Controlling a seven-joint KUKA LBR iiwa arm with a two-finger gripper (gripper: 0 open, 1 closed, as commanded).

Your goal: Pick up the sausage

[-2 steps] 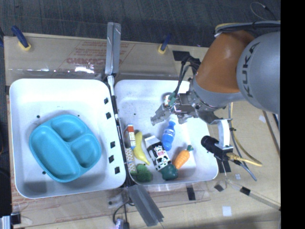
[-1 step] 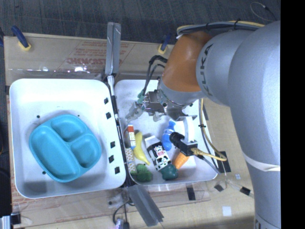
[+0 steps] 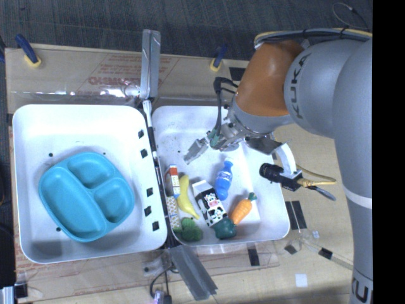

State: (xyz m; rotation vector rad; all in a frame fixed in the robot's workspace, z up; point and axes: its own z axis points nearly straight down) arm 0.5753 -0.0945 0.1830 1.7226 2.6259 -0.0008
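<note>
1. So, the sausage point(image 3: 172, 182) looks like that slim reddish stick lying flat right against the left wall of the right bin point(image 3: 166, 124), toward its front-left corner, touching the banana point(image 3: 185, 197).
2. The gripper point(image 3: 197, 148) hovers over the bin's bare middle, well apart from it, jaws slightly spread and holding nothing.
3. My guess: it's a light toy, stiff-ish, smooth and a bit slippery.
4. I'd grab it across its narrow middle, but the wall on one side and the banana on the other leave little room for fingers.
5. The blue bottle point(image 3: 223, 180), carrot point(image 3: 241, 210) and broccoli point(image 3: 189, 230) sit nearer the front edge.
</note>
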